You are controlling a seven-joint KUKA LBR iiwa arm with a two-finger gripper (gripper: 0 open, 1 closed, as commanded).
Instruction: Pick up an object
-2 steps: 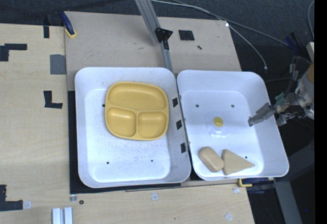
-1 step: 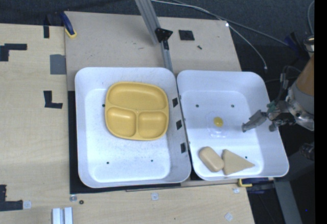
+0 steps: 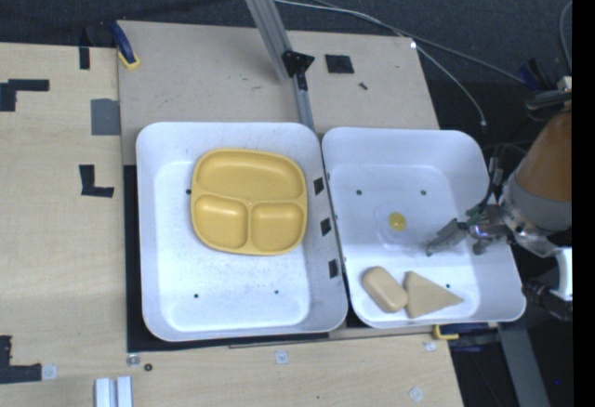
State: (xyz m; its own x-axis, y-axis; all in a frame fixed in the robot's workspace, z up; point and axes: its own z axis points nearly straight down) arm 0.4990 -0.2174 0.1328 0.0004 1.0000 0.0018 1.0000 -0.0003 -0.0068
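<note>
In the right bin [image 3: 446, 150] a small yellow round piece [image 3: 397, 222] lies near the middle. A tan oblong lump [image 3: 382, 289] and a tan wedge [image 3: 429, 295] lie side by side at the bin's front. My gripper [image 3: 458, 242] hangs over the right side of this bin, right of the yellow piece and above the wedge. It is open, its fingers spread, and nothing is between them. The arm's orange band [image 3: 548, 159] is at the right edge.
The left bin [image 3: 163, 238] holds a yellow divided plate [image 3: 249, 200] in its upper half. A grey metal pole [image 3: 265, 6] slants down to the gap between the bins. Cables run across the dark floor behind the bench.
</note>
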